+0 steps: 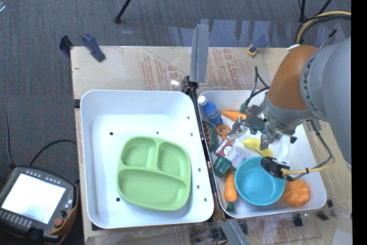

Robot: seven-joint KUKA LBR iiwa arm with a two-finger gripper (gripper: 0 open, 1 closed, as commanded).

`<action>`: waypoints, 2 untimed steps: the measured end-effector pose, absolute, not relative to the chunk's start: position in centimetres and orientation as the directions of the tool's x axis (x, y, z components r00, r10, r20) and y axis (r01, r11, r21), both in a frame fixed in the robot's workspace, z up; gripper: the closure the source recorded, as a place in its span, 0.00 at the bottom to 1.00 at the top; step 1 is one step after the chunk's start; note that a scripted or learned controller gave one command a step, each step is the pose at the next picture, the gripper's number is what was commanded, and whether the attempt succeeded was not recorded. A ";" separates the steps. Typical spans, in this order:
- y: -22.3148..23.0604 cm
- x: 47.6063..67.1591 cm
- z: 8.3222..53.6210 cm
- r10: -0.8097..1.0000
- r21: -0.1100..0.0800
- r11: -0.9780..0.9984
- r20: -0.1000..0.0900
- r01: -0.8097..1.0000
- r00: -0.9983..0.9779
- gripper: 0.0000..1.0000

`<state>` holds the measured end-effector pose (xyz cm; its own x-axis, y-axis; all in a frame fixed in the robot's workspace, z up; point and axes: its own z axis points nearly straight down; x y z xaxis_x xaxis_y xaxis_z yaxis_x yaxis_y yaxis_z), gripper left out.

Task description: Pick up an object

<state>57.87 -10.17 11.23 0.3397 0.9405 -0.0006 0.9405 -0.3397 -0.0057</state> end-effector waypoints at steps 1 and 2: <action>-10.0 58.4 9.3 0.944 0.005 -0.331 0.002 0.944 0.331 0.00; -6.5 61.3 19.1 0.909 0.004 -0.417 0.003 0.909 0.417 0.00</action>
<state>61.32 -6.45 19.10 0.4173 0.9088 0.0029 0.9088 -0.4173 0.0041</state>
